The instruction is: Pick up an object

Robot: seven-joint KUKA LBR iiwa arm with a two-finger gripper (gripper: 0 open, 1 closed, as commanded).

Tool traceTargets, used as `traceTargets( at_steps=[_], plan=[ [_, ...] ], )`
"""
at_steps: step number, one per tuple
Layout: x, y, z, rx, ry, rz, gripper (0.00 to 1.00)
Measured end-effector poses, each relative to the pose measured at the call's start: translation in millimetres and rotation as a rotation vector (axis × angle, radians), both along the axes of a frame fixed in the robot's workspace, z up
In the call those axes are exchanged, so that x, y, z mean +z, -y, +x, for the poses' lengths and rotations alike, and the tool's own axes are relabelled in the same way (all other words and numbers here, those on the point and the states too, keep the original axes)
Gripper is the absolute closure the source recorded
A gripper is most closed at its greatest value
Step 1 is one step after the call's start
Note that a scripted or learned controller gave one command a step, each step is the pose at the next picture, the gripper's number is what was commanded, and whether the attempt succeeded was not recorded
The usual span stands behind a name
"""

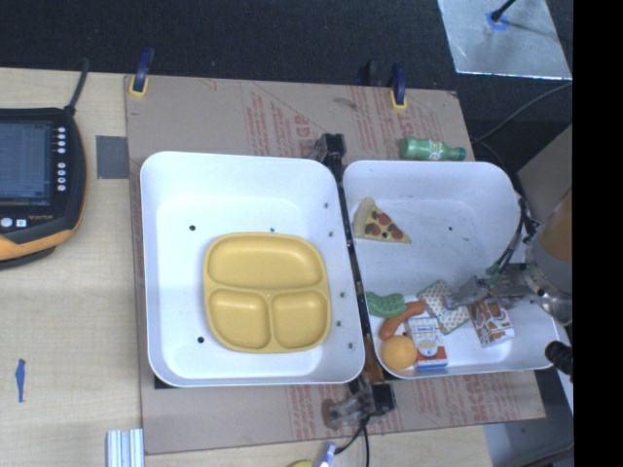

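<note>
Camera view from above the bench: the gripper (479,287) is reaching into the right bin (458,188) from its right wall, hanging low over a cluster of small things at the bin's near side; how it is set cannot be told from here. A checkered packet (440,305) is lying just beside the gripper, toward the bin's centre, and a red-and-white carton (493,323) is sitting just beneath it, nearer the front rim. Further along that front rim, a small printed box (426,339) is resting against an orange ball (397,353), with a green toy (384,305) and an orange carrot-like piece (401,318) near the dividing wall. A pizza slice (378,223) is lying well apart, toward the bin's back left corner. Beside this bin, the left bin (175,202) is carrying a yellow divided tray (265,291).
</note>
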State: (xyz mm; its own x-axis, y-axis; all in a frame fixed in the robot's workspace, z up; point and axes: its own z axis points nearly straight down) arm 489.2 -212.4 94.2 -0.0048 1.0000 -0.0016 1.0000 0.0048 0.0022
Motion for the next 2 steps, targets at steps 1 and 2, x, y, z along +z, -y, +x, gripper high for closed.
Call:
traceTargets(
  at_steps=[1,2],
  plan=[
    [11,1,1,0.004,0.001,-0.001,1.0],
    [92,-51,63,-0.001,-0.004,0.003,1.0]
  ],
)
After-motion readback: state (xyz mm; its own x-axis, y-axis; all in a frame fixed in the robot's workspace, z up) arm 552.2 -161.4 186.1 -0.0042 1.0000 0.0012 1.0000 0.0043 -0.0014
